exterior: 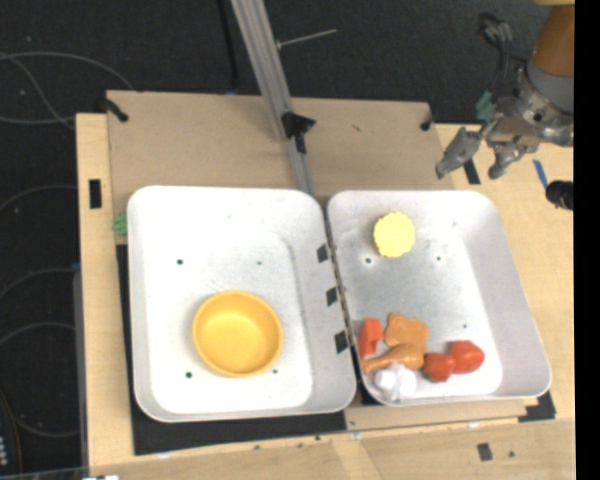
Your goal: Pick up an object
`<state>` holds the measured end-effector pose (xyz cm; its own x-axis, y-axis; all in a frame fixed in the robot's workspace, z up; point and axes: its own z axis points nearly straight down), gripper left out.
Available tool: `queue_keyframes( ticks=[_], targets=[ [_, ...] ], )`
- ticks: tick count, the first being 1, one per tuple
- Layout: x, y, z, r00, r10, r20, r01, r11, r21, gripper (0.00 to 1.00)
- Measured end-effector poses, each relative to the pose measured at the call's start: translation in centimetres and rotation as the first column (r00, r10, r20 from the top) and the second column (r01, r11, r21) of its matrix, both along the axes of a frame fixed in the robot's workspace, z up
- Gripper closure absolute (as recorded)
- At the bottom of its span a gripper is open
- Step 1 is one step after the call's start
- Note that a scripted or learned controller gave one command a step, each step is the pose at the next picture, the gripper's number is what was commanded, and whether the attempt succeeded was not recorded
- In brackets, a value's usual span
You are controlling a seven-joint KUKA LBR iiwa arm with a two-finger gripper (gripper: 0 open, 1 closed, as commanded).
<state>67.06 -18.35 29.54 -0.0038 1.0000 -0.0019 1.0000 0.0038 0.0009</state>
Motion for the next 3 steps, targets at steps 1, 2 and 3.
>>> queue_keyframes(
  ticks=[1, 2, 3],
  targets=[
    [0.0, -0.1, 0.0, 1.000, 0.000, -0.001, 0.000, 1.000, -0.002, 0.00],
    [0.2, -0.3, -4.0, 1.000, -0.003, -0.002, 0.003, 1.000, -0.002, 0.00],
    [-0.2, -0.5, -8.3, 1.000, -0.004, -0.003, 0.004, 1.000, -0.002, 0.00]
  ],
)
